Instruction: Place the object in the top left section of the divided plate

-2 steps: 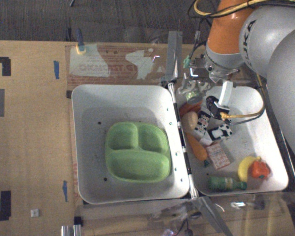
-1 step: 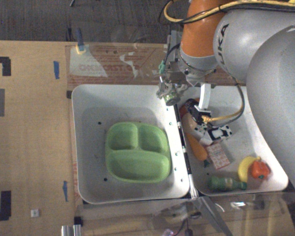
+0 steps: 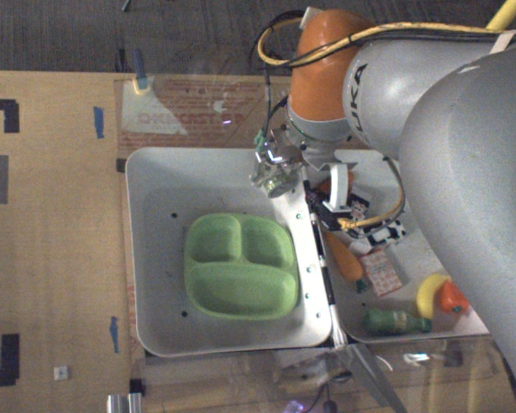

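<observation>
1. At the lower right of the frame, the right bin [image 3: 464,329] holds loose items: a green bottle [image 3: 397,321], a yellow fruit [image 3: 430,292] and an orange carrot [image 3: 346,259].
2. In the left bin [image 3: 155,231], the plate [image 3: 239,265] lies flat, matte green plastic with rounded wells, its upper-left well bare.
3. Farther up, the hand [image 3: 273,172] hovers over the divider; whether it grips anything I cannot tell, so the object is likely unpicked.

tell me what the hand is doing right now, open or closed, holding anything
Hand: cannot be told; it hangs over the left bin, above the green plate.
</observation>
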You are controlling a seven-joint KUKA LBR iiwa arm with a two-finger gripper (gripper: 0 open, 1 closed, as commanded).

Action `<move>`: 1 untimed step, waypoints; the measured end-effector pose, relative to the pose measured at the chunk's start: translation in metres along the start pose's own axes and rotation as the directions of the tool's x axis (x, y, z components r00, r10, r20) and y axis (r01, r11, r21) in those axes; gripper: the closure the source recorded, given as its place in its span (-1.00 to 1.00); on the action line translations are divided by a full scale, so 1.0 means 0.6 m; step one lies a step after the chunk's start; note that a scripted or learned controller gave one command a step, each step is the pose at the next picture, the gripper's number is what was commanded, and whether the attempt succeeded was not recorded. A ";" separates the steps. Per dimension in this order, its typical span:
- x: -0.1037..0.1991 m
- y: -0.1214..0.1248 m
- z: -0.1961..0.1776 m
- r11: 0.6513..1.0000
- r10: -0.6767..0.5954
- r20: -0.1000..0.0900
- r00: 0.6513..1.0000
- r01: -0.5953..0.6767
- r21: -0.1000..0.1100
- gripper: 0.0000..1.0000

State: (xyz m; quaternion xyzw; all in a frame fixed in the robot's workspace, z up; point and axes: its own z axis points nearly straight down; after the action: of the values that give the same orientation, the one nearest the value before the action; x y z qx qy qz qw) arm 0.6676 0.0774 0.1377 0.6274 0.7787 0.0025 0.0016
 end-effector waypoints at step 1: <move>0.138 -0.070 0.074 0.991 -0.133 0.003 0.991 0.133 -0.017 1.00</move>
State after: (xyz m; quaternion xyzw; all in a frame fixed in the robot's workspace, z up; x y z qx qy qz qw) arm 0.6095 0.1492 0.0930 0.5742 0.8186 0.0085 0.0077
